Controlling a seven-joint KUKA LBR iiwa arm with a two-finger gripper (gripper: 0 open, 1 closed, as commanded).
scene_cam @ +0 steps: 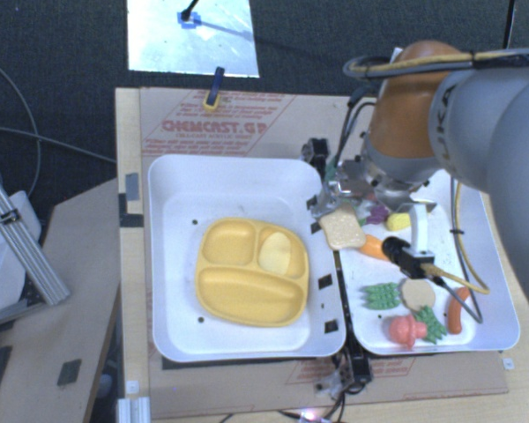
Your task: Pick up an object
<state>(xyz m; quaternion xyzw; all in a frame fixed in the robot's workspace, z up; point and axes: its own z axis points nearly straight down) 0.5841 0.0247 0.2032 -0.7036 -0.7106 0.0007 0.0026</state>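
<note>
Red "CHEMCAST" lettering (pixel 213 127) on brown board (pixel 273 113)

Desk (pixel 88 236): you see its pale top reaching out left of the end effector (pixel 335 203).
Cardboard sheet (pixel 220 122): lies flat on your desk.
Left bin (pixel 172 236): just left of the end effector.
Right bin (pixel 494 289): beneath and right of it, touching the left bin.

The arm (pixel 494 122) is a thick, rounded grey tube with dark lettering on its side, and a glossy orange band (pixel 410 104) sits above the wrist. Yellow and black cables (pixel 441 60) loop over the orange section. The end effector (pixel 339 196) is dark metal.
</note>
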